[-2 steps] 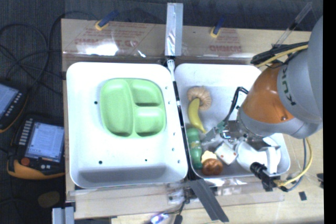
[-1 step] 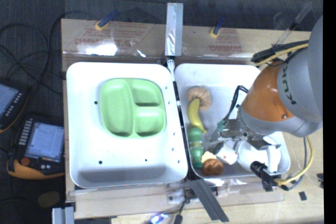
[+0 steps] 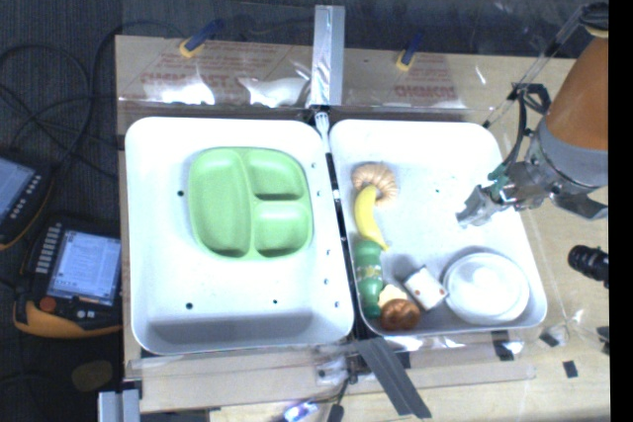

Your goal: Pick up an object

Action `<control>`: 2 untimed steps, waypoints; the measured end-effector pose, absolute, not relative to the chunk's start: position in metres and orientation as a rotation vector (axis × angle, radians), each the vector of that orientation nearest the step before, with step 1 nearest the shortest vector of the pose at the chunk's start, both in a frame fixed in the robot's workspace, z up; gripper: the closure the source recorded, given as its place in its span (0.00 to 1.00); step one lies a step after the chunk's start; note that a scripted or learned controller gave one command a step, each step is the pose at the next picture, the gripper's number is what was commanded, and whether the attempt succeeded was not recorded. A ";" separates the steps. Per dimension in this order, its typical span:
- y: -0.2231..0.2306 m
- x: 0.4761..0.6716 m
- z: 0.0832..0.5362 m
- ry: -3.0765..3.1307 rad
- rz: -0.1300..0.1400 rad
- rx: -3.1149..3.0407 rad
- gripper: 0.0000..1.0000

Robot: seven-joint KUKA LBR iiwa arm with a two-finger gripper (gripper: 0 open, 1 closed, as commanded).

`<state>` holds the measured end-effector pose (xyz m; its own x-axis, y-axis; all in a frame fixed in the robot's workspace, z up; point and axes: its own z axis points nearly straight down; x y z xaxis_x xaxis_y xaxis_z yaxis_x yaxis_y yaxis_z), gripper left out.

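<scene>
The right bin (image 3: 435, 158) holds several objects. A tan ring-shaped pastry (image 3: 375, 178) lies near its left wall, with a yellow banana (image 3: 369, 215) just below it. Further down are a green item (image 3: 368, 274), a brown rounded item (image 3: 400, 312) and a small white block (image 3: 423, 287). A white bowl (image 3: 484, 286) sits at the front right corner. My gripper (image 3: 473, 211) hangs over the right side of this bin, just above the bowl and apart from the objects. I see nothing held in it.
The left bin (image 3: 148, 242) holds a green divided plate (image 3: 249, 200). A metal strip (image 3: 327, 54) stands behind the bins where they meet. Tablets and cables (image 3: 69, 262) lie on the floor at far left. The arm's orange band (image 3: 588, 99) is at the right.
</scene>
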<state>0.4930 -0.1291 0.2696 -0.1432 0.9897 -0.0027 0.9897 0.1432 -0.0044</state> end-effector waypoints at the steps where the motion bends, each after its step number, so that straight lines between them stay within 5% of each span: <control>1: -0.129 0.493 0.270 -2.374 0.008 -2.056 0.00; 2: -0.127 0.484 0.154 -2.457 0.005 -1.948 0.00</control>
